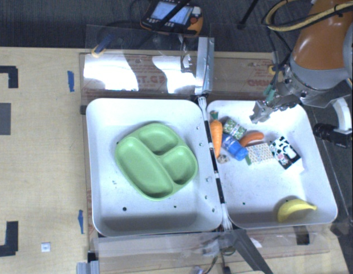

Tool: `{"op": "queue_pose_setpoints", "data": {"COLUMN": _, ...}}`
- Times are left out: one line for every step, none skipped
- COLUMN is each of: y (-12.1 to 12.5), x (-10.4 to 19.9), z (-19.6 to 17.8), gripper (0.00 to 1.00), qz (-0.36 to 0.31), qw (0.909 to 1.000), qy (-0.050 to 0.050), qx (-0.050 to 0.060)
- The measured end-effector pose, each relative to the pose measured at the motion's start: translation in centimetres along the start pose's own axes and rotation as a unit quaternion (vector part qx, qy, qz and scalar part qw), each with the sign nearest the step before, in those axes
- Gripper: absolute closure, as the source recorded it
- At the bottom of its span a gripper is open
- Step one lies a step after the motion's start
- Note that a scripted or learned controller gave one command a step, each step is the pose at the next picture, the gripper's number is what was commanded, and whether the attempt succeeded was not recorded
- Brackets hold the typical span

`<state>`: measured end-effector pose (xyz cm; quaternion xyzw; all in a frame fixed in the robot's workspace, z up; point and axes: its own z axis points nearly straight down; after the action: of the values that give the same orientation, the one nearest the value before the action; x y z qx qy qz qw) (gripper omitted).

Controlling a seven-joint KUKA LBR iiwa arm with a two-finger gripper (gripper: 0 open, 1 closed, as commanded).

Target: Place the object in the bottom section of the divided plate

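Gripper (260, 114) hanging low over the far edge of the right white bin (319, 170), its grey fingers pointing down and to the left, nothing between them that can be made out; whether they sit wide or narrow cannot be told from this angle. Behind it the grey arm (313, 79) slants in from the upper right, the orange band (321, 47) big and bright above the wrist, yellow and black cables looping over it.

Just below the gripper lies the clutter: an orange carrot (216, 136) stretched along the bin's left wall, a small green packet (233, 128) beside it, a blue bottle-like item (236, 150), an orange-red rounded piece (253, 136), a speckled flat packet (260, 153) and a black-and-white patterned card (284, 151). Print on these is too small to read. A yellow banana (294, 209) sits alone near the front right corner, well apart from the rest, with open white floor between.

Across the divider, the left white bin (102, 153) carries the green divided plate (156, 160), tilted on the diagonal, its large bottom section facing the near-left side, bare floor all round it.
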<state>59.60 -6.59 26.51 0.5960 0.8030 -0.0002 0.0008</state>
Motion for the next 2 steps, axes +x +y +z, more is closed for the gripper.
{"op": "queue_pose_setpoints", "data": {"y": -7.1, "x": -6.4, "z": 17.8, "gripper": 1.00, "qz": 0.007, "qw": 1.0000, "qy": -0.001, "qx": -0.002}}
{"op": "queue_pose_setpoints", "data": {"y": -4.8, "x": -8.2, "z": 9.0, "gripper": 1.00, "qz": 0.088, "qw": 0.9961, "qy": 0.001, "qx": 0.001}}
